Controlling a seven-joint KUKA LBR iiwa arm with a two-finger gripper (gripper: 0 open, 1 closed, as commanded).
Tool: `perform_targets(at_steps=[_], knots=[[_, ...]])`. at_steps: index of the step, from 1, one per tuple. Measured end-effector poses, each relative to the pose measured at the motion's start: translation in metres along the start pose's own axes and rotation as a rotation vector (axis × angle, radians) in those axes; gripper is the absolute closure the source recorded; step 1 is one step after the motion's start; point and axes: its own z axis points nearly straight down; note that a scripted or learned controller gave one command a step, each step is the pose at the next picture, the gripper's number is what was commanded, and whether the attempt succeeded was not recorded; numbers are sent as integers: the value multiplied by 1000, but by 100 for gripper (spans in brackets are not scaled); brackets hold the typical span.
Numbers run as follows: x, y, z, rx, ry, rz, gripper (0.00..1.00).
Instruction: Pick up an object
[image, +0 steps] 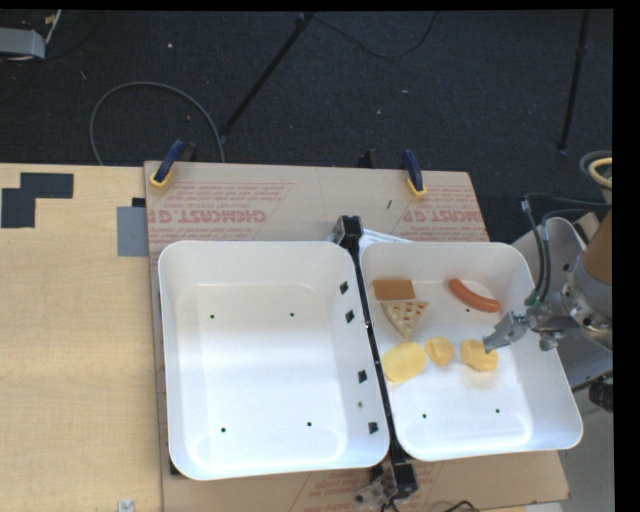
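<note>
Food pcs (440, 350) in rt bin (545, 420); tool (497, 340) near.

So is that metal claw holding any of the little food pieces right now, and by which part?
It cannot be told. The gripper sits low at the edge of the small yellow lumpy food piece in the right white bin, too small and blurred to judge a hold.

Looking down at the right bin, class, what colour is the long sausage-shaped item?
Reddish-orange: the sausage shows clearly in the camera view, near the right bin's far side.
</note>
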Motion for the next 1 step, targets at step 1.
perform_targets(at_steps=[1], knots=[[19,-32,97,8,3,-1,0]])
